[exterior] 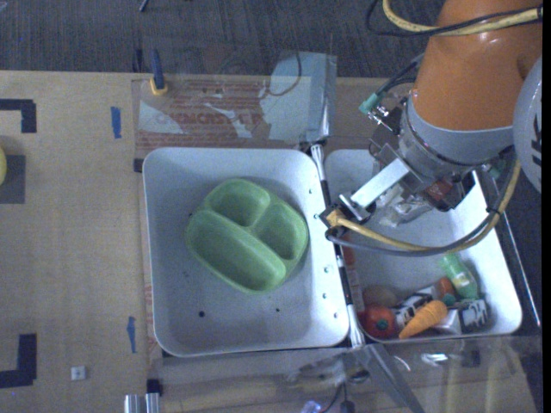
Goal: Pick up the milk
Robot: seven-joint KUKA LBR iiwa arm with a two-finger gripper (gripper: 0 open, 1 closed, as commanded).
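While the arm (469,76) hangs over the upper part of the right bin (510,304), the milk (422,302) sits untouched at that bin's lower edge, so the pick is not done

Milk looks like the small black-and-white cow-patterned carton, lying among a cluster of toy food: carrot (424,318) lies across it, tomato (379,320) just left of it, a brownish piece (379,297) above the tomato, green bottle (458,275) up and to the right. A second black-and-white piece (475,314) sits right of the carrot; can't say if it's part of the same carton or a separate item

Tool (405,206) is somewhere under the wrist, above the cluster and apart from it. Wrist body and cable loop (405,246) block the view of it, so can't tell its state, and nothing is visibly held

Left bin (168,256) carries only the green divided plate (248,234), not relevant to the pick

Progress call: approach stage at best. Left to do: move toward the lower edge of the right bin, descend on the carton, close, lift. Risk as I judge it: carrot overlapping the carton makes a clean grasp awkward, could grab or nudge the carrot instead
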